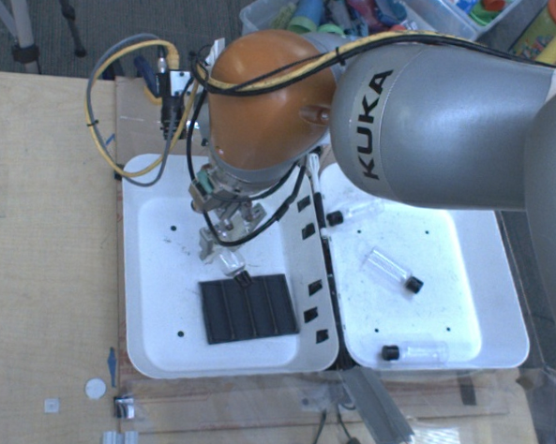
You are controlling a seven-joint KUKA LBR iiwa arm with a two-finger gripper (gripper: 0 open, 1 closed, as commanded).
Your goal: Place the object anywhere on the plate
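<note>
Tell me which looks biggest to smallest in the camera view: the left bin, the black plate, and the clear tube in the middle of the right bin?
1. Left bin
2. Black plate
3. Clear tube with the black cap

All three lie at bench level, so the order is clear.

Legible markings, one item: the brand name "KUKA" in black capital letters on the grey arm casing (pixel 434 123), just right of the orange band (pixel 267 98); the word runs at a slant along the casing, reading upward from lower right to upper left. No other text, label, number or sign can be read: the small tags at the desk's (pixel 32 248) lower left edge and the coloured items in the tub (pixel 366 11) at the top are too small or blurred to make out.
</note>
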